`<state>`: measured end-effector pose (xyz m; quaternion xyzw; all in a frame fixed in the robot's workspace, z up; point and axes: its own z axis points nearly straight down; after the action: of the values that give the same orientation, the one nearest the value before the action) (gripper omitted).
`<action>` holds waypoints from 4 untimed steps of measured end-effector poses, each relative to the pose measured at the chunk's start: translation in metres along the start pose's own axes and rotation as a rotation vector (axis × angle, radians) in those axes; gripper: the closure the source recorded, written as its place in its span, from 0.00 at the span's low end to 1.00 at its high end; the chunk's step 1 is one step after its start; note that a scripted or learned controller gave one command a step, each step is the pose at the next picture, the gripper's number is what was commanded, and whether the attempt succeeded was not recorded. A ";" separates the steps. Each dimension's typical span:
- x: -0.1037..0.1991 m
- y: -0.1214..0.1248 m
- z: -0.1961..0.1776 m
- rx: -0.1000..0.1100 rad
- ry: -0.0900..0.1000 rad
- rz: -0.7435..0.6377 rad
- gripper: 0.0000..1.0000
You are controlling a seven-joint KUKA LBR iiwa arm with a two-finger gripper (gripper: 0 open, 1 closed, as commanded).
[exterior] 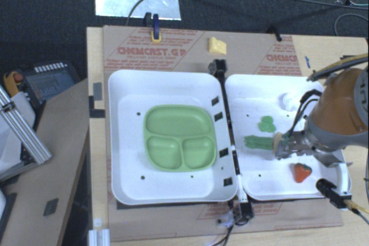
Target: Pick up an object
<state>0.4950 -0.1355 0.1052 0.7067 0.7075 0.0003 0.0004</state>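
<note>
In the right bin (253, 184) lie a long green vegetable-like piece (258, 142), a small round green piece (266, 123), a red strawberry-like toy (301, 172) and a small white object (287, 102). My gripper (282, 147) hangs low over the right bin, right at the right end of the long green piece. The strawberry toy lies just below and to the right of it. The orange-banded wrist (340, 109) covers the bin's right side.
The left bin (124, 95) holds a green divided plate (177, 137). A yellow block (217, 45) lies on the cardboard behind the bins. A black divider with clips (226, 124) runs between the bins. Cables cross the dark floor at the back.
</note>
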 end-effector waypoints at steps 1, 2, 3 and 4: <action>-0.001 -0.002 -0.043 -0.004 -0.001 -0.002 1.00; 0.000 0.000 -0.087 -0.005 -0.001 -0.003 1.00; 0.000 0.002 -0.137 -0.005 -0.002 -0.003 1.00; 0.063 0.013 -0.134 -0.002 0.001 -0.009 1.00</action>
<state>0.5074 -0.0728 0.2389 0.7036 0.7106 0.0016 0.0009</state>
